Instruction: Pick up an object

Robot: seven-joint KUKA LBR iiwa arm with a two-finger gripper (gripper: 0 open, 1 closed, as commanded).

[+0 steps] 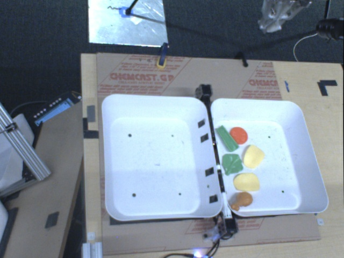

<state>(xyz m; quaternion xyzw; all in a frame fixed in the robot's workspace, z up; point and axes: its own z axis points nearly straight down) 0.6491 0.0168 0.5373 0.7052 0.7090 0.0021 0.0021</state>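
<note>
Several small objects lie along the left side of the right bin (301,160): a long green piece (227,138), a red-orange disc (238,135), a pale yellow lump (253,157), a green leaf-like piece (232,164), a flat yellow piece (246,182) and a small brown-orange one (242,200) at the near corner. My gripper (275,16) hangs at the top right of the camera view, well beyond the bench's far edge and high above the bins, with nothing under it.
The left bin (156,155) sits beside the right one, joined by a black hinge strip (212,155). A shiny metal sheet (127,14) lies on the floor at the back left. A grey rail (21,149) leans at the far left.
</note>
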